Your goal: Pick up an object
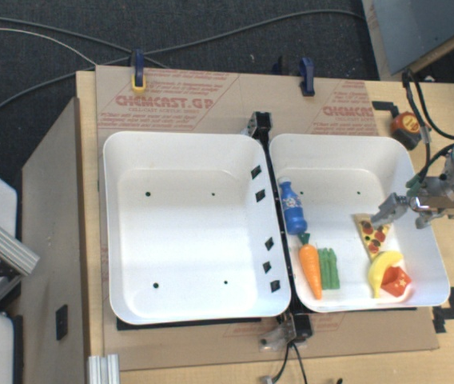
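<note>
1. White plastic walls of the right bin (347,144) hold all the pickable things: a blue bottle (292,208) at about 9 o'clock from the bin's middle, a carrot (311,270) and a green bundle (328,267) at 7 o'clock, a pizza slice (371,234) at 4 o'clock, and a yellow and red toy (389,277) at 5 o'clock near the rim
2. The gripper (403,208) hangs at 3 o'clock over the bin's edge, just beside the pizza slice (the nearest candidate); whether it is released or clenched I cannot tell, and nothing is visibly between its tips
3. Risk: the pizza slice lies flat, so a grasp may well skid over it and come up with nothing
4. Risk: the carrot and green bundle touch, so closing on one could drag or nudge the other
5. Risk: the yellow and red toy sits close to the wall, so a descent there might strike the rim and shove the bin
6. The left bin (123,238) carries only small dark marks on its floor
7. Hard to make out: the arm is cut off at the picture's 3 o'clock edge, the gripper's tips blur into cables and metal, and the toy's exact form is unclear
</note>
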{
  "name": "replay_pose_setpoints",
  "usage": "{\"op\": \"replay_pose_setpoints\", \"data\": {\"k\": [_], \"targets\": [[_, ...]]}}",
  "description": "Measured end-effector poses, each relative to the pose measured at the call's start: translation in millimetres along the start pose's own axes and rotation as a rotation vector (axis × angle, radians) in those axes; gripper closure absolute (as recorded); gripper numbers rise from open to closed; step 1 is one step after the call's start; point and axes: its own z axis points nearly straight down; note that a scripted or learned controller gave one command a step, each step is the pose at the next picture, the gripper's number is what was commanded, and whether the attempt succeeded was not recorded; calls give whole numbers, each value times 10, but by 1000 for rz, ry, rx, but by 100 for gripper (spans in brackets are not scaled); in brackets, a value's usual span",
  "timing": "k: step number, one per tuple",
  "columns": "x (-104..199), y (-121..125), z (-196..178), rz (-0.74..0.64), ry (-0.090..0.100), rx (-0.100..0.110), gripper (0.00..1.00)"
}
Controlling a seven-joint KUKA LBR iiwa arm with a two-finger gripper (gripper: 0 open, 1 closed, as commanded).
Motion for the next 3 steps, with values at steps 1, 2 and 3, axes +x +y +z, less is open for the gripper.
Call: {"op": "replay_pose_setpoints", "data": {"k": [1, 2, 3], "targets": [[-316, 533, 1507, 1, -2, 4, 0], [-383, 295, 1558, 2, 1, 3, 0], [-544, 494, 1548, 0, -3, -5, 0]]}}
